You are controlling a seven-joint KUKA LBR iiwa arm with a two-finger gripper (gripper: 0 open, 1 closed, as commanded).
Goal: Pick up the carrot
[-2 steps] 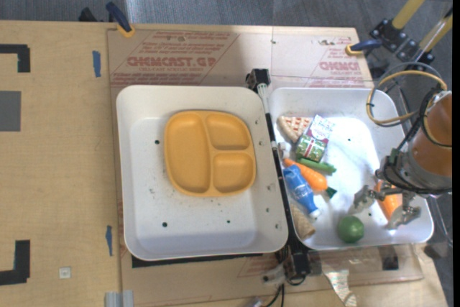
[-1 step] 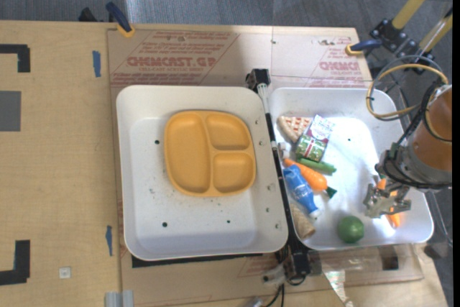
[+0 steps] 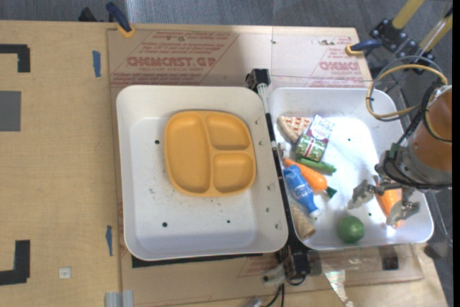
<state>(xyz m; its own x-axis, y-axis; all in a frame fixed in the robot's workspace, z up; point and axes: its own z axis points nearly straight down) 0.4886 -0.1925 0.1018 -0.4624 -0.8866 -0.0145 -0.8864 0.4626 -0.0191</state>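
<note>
The carrot (image 3: 310, 173) lies ungrasped in the right bin (image 3: 420, 230). The hand (image 3: 382, 199), well apart from it, hangs spread, gripping nothing.

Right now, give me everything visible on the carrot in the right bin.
The carrot is an orange, plastic-looking toy with a green top at its lower-right end. It lies flat and slanted in the right bin, left of centre. A blue bottle lies along its lower-left side; a green-and-white carton sits above it. The gripper is apart, to its right.
</note>
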